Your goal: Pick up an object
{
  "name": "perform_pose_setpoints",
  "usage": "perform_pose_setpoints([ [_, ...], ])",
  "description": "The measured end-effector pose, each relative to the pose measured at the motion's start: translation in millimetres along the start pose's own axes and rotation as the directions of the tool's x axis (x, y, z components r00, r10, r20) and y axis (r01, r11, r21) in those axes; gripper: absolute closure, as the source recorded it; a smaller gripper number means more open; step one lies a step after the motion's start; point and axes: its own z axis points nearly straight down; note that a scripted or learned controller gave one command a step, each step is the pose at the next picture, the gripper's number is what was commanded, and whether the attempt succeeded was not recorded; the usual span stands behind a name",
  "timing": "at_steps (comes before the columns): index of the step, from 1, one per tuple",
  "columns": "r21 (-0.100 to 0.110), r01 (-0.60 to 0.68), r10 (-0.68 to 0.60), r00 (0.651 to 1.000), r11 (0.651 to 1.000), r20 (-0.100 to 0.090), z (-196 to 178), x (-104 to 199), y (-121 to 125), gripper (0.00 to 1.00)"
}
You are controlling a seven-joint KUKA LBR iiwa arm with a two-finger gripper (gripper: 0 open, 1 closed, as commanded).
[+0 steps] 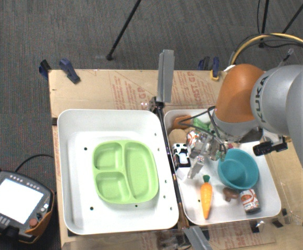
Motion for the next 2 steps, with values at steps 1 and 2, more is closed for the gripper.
perform_pose_setpoints([
  [1, -0.026, 0.06, -0.056, 0.993, 0.998, 0.108, -5, -38, -61, 0.0],
  [2, -0.041, -0.06, 0.064, 0.993, 0.997, 0.102, 6, 53, -77, 0.0],
])
